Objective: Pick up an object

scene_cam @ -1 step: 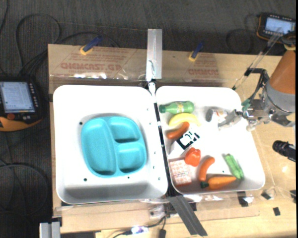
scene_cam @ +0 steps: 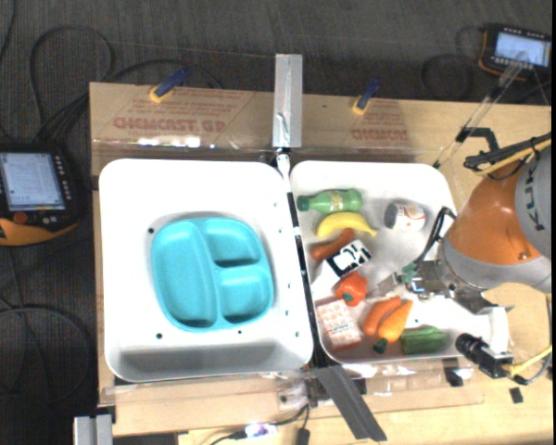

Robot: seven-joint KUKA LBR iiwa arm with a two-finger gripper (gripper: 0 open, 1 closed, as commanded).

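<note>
A robotics lab: a teach pendant (scene_cam: 26, 188), trailing floor cables (scene_cam: 37, 54) and a cardboard-backed bench (scene_cam: 213, 114).

Gripper (scene_cam: 410, 281) sits low over the right bin (scene_cam: 435, 179), arm entering from the right. Orange carrot (scene_cam: 385, 317) lies just below-left of it; green item (scene_cam: 423, 339) below. Banana (scene_cam: 344, 223) and green bottle (scene_cam: 331, 200) lie up-left. Blue tray (scene_cam: 213, 272) rests well left, in the left bin (scene_cam: 130, 184).
</note>
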